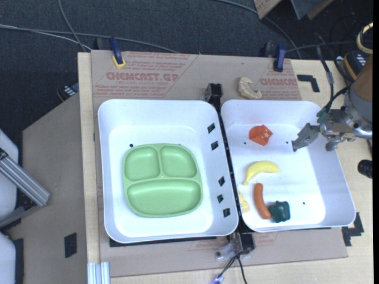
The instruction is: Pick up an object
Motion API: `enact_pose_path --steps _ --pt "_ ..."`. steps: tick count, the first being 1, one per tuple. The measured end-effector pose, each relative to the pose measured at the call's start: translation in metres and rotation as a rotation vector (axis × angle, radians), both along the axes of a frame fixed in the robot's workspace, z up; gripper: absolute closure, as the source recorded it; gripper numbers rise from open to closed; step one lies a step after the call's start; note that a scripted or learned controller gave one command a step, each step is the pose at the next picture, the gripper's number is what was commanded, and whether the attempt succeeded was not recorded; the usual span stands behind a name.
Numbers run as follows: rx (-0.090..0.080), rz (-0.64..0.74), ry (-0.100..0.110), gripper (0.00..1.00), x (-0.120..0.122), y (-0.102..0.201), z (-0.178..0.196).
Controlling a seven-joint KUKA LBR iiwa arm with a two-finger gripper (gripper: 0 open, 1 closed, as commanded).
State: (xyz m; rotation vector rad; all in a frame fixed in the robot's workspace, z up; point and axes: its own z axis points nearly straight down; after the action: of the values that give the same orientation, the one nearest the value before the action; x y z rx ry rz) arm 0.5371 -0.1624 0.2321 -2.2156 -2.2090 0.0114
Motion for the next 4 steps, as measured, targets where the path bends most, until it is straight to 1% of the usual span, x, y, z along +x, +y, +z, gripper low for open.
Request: enact_pose_path --steps 1,2,3,4 --pt "-0.003 0.003 -0.013 0.00 0.003 0.000 0.007" --pt "-0.001 0.003 -0.007 0.00 0.000 0.002 -0.057" --pt "0.000 0.002 -0.006 0.00 -0.008 -0.002 -0.115" --pt "-0.001 0.003 -0.008 0.00 -0.009 -0.002 -0.149"
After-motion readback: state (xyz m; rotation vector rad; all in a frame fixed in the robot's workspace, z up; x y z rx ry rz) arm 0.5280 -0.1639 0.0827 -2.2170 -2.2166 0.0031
